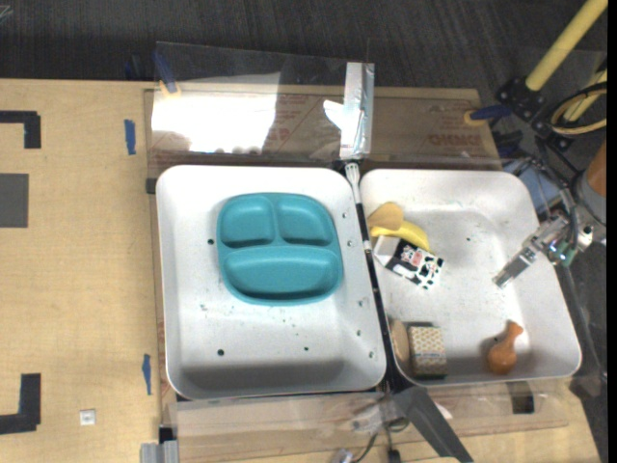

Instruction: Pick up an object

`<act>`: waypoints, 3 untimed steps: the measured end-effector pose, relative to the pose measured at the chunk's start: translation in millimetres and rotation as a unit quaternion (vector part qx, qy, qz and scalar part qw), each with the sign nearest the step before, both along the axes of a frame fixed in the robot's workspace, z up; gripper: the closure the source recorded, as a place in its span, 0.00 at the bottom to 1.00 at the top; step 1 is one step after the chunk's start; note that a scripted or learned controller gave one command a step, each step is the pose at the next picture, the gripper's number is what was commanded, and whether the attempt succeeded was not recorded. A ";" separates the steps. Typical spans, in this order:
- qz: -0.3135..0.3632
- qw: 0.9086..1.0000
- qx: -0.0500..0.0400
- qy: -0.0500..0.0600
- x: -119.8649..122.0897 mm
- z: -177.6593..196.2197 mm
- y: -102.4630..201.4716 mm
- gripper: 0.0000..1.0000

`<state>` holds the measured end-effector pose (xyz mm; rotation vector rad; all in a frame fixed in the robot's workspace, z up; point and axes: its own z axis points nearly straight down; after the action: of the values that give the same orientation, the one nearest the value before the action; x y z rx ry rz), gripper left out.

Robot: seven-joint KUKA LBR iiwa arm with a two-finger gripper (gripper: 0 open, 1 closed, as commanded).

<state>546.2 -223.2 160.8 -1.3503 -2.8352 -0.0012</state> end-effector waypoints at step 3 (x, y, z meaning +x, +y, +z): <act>0.381 0.924 -0.002 -0.004 -64.7 -1.9 77.3 0.00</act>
<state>481.6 -145.9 158.8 -0.1679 -3.1450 -0.0005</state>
